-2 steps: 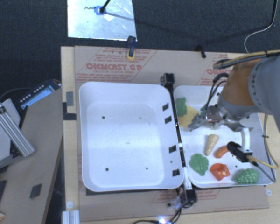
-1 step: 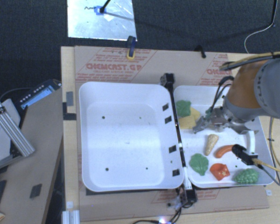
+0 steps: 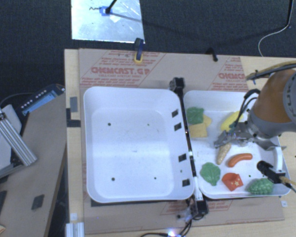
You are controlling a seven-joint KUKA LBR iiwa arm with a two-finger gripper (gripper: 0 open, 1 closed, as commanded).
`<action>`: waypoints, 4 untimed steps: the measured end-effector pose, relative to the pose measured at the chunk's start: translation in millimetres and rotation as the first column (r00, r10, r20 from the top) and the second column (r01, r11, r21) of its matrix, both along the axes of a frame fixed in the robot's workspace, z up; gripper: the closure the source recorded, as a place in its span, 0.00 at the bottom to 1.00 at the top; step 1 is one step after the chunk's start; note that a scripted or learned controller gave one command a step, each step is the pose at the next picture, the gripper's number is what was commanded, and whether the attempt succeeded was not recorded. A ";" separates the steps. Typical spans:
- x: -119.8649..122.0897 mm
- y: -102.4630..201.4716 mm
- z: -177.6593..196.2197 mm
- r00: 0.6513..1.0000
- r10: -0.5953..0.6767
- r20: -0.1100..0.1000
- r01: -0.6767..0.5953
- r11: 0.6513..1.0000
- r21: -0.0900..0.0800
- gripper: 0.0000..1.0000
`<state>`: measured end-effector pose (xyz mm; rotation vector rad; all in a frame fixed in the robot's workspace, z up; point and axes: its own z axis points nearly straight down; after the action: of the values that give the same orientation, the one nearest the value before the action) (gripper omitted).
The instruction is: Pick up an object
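a grey robot arm is reaching into the right bin (image 3: 214, 97) on the desk, its pincer (image 3: 226, 139) hovering just over a pale corn cob (image 3: 223, 154), near a red sausage (image 3: 240, 158) and other toy foods. nothing is lifted yet; whether it is gripping cannot be told.

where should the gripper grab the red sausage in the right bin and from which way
Grip the red sausage across its middle, coming straight down from above. It lies flat and long, running roughly left to right on the bin floor, so closing across its narrow width looks surest. The floor around it looks open, though the corn cob lies near its left end.
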<state>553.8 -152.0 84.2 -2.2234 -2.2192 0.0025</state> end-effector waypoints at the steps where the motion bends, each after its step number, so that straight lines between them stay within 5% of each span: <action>1: 2.3 2.1 11.1 1.000 0.004 0.004 -0.004 1.000 0.000 1.00; 2: 63.7 52.3 0.6 1.000 0.013 0.008 -0.013 1.000 0.001 1.00; 3: 106.7 142.0 108.2 1.000 0.016 0.017 -0.016 1.000 0.004 1.00; 4: 39.3 167.2 272.3 1.000 0.010 0.019 -0.011 1.000 0.004 1.00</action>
<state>593.1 15.2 356.6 -2.2189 -2.2380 -0.0232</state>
